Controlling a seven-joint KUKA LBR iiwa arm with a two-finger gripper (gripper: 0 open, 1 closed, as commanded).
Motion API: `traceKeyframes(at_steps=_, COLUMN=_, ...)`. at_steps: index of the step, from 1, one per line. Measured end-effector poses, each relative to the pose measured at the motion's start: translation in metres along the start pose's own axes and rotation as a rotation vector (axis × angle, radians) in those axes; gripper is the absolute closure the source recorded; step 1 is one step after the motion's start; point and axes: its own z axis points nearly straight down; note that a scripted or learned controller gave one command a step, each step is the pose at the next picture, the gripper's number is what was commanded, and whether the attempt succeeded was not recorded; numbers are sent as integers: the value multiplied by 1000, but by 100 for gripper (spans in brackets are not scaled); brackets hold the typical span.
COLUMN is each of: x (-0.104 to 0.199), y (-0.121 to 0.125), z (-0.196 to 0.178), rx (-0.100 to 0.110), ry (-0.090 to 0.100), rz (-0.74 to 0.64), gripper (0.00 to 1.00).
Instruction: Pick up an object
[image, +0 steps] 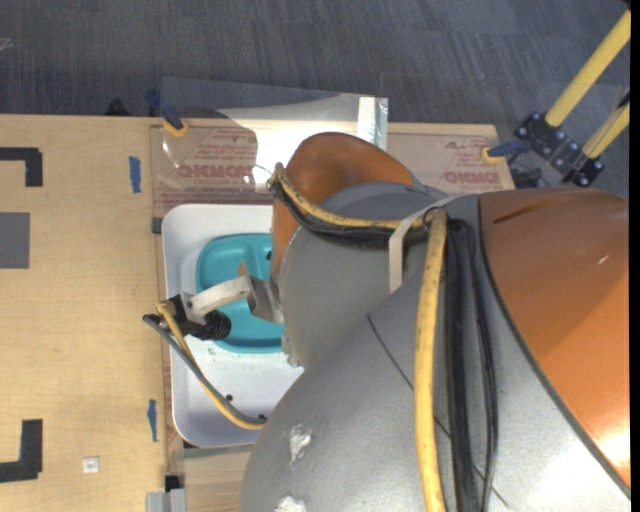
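A grey robot arm (400, 350) fills the near and right part of the picture, reaching in from the right over a pale wooden tabletop (80, 300). At the tabletop's near left corner there is a black L-shaped mark (25, 450), with a small white square tag (91, 463) just beside it. The wood around them lies open and flat.

A shallow white bin (200, 400) sits right of that open wood. Its left rim runs near to far, and its right side is hidden under the arm. The near part of the bin's floor shows as bare white, and this gives the widest open room inside it.

In the far half of the bin lies a teal object (225, 265), rounded and smooth, possibly a bowl. A narrow strip of white separates it from the left wall and another from the far wall. Its right side disappears under the arm.

The gripper (265, 300) hangs low over the right part of the teal object, very close to it or touching; which cannot be told. Whether the gripper is released or clenched cannot be told either, and nothing is seen held in it.

Above the gripper rises the arm's orange band (340, 175).

Beyond the bin's far rim a clear sheet with red lettering (215, 160) lies along the tabletop's far edge, a piece of blue tape (135, 175) to its left. A second black mark (25, 165) sits at the far left.

Farthest away is grey carpeted floor (300, 40), crossed at the far right corner by yellow poles (590, 65).
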Motion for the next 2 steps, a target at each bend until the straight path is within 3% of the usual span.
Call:
traceKeyframes(at_steps=1, x=0, y=0, z=-36, rx=0, ry=1, rz=-196, gripper=100)
traceKeyframes(at_steps=2, x=0, y=1, z=-8, rx=-1, ry=-1, rz=3, gripper=100)
